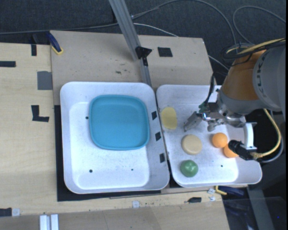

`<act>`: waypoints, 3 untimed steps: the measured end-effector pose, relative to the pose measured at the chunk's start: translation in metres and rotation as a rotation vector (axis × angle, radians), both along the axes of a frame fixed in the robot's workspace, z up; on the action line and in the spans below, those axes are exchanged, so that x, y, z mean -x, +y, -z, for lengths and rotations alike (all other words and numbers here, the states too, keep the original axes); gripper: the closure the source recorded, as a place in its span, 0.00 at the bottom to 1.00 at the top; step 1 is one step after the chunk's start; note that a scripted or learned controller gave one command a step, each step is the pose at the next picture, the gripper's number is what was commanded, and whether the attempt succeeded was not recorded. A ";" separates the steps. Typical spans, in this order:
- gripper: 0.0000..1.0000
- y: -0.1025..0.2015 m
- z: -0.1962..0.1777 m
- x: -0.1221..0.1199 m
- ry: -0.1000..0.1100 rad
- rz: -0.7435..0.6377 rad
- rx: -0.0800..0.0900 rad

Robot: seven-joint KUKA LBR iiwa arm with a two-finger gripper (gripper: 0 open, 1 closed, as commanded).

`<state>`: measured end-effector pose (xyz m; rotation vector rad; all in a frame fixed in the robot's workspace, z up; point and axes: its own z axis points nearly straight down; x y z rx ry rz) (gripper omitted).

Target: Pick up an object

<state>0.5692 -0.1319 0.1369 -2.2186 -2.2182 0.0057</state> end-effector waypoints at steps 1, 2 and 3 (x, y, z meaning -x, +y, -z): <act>0.00 0.000 0.049 0.000 -0.006 -0.001 0.001; 1.00 -0.001 0.036 -0.001 -0.009 -0.001 0.002; 1.00 -0.004 -0.007 0.003 -0.009 -0.001 0.001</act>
